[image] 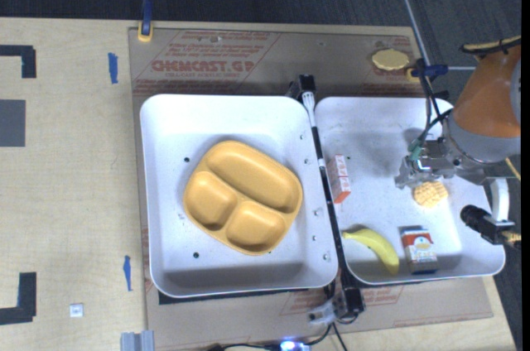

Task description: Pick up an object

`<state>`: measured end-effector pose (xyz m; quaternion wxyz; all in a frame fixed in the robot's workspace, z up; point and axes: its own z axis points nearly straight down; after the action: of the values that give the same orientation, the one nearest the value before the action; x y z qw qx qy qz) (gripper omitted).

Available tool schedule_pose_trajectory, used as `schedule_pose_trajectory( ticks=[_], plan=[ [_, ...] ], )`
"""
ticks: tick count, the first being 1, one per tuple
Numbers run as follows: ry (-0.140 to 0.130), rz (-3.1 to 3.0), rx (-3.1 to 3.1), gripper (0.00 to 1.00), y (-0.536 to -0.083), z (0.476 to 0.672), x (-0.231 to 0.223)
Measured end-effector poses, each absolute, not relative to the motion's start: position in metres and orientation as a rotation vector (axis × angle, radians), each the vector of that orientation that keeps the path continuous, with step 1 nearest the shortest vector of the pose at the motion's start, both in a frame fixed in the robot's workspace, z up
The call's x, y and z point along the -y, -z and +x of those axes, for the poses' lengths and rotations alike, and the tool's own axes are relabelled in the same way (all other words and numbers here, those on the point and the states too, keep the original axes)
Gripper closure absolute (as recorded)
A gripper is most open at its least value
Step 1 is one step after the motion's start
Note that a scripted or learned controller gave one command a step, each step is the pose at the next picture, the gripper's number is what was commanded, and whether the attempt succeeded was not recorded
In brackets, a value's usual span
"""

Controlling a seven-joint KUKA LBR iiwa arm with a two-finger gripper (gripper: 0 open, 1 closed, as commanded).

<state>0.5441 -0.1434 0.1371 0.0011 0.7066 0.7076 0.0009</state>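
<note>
The gripper (pixel 424 169) hangs in the right bin (pixel 373 122), directly over a waffle (pixel 431 194) at its 6 o'clock; whether it is open or holding cannot be told. From the waffle, a carton (pixel 418 248) lies at 6, a banana (pixel 374 246) at 8, a packet (pixel 338 178) at 9. A yellow tray (pixel 242 196) fills the left bin (pixel 166 134).

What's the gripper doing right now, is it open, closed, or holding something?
Gripper: low in the right bin, just above the yellow waffle-like piece; whether it is open, closed or holding anything cannot be told.
</note>
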Motion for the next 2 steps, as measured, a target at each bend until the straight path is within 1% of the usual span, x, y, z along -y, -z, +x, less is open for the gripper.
schedule_pose_trajectory(
  ticks=[1,2],
  plan=[
    [0.001,2.222,-2.218,1.0,-0.086,0.49,0.204],
    [-0.002,2.219,-2.222,1.0,-0.106,0.537,0.11]
  ],
)
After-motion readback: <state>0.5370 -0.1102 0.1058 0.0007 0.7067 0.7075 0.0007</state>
